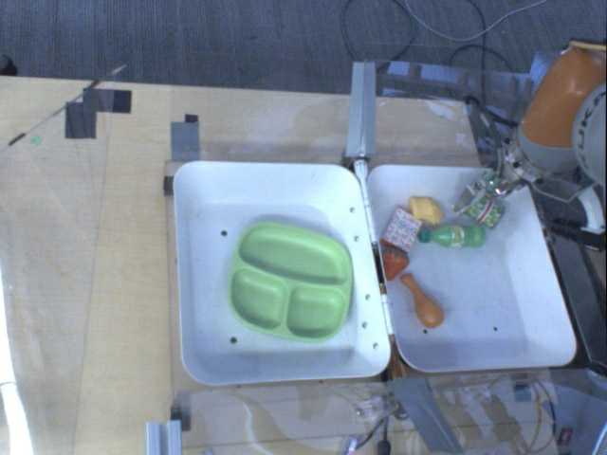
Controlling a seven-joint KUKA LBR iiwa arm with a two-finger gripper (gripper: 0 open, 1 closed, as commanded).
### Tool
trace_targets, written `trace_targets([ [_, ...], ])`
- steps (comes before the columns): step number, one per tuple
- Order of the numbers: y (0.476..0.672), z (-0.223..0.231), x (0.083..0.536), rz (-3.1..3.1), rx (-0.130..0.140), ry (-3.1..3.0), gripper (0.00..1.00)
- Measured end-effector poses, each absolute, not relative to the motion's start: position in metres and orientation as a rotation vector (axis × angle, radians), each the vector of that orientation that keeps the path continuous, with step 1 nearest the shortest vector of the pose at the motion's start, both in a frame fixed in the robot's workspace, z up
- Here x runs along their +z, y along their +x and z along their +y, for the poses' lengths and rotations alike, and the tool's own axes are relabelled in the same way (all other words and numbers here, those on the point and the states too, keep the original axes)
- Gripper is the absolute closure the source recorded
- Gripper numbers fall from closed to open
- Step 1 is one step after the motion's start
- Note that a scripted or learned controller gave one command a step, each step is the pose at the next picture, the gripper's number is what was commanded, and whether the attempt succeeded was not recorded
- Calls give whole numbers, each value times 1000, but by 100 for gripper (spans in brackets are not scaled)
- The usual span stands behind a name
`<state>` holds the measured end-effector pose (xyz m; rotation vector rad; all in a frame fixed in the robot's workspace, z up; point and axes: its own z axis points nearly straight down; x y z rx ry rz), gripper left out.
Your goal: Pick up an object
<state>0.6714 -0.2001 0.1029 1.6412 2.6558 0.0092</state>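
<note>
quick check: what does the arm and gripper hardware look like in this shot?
A rounded orange band sits above a pale grey wrist housing at the right edge. The small metallic two-finger gripper carries green and white detail, too small to read. Thin dark cables run beside the wrist.

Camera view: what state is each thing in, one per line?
Green divided tray: flat in the left bin.
Green bottle: on its side in the right bin.
Orange toy: lying flat.
Yellow piece: resting near the far wall.
Red-and-white packet: beside the divider.
Hand: low over the bottle's far end.
</note>
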Motion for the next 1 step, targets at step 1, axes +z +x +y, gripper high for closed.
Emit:
trace_targets([
  [1,672,-142,235,2615,9,1719,100],
])
